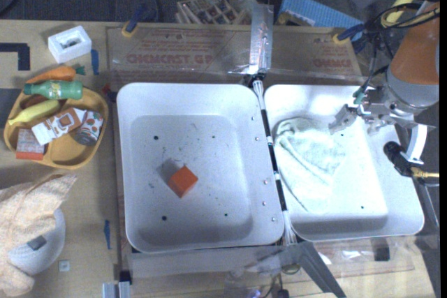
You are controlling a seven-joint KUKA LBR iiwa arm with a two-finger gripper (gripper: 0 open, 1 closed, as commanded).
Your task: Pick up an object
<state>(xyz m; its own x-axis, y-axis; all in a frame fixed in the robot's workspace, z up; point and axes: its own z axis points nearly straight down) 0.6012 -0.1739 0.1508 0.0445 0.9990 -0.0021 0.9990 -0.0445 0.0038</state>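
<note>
Orange block (pixel 184 181) lay in the left bin (pixel 140 108), well apart from your pincer (pixel 349 115), down to its left. Your pincer hung over the right bin (pixel 391 216), just beside a crumpled white cloth (pixel 311 150). You couldn't tell its opening; its tip was blurred.

Both bins (pixel 140 108) are white w/ dark specks. The block (pixel 184 181) is orange. The cloth (pixel 312 151) is white, approx. see-through. My arm (pixel 417 59) is grey w/ an orange band. The bowl (pixel 66 153) is yellow; the bottle (pixel 54 89) is green.
</note>
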